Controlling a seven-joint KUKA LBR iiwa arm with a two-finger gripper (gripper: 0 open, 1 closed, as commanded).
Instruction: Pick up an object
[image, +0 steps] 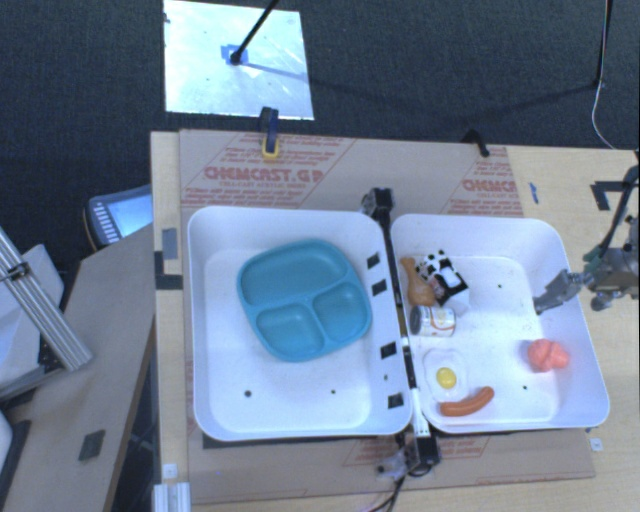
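Gripper (556, 291) above pink object (547, 355), apart

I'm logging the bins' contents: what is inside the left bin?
The left bin holds one blue divided plate, with nothing visible in its three compartments. The bin floor under the plate is covered, so anything beneath it cannot be seen.

Dark carpet (420, 60) is covering the floor at the frame's top, where a shiny metal plate (238, 60) is lying, catching light.
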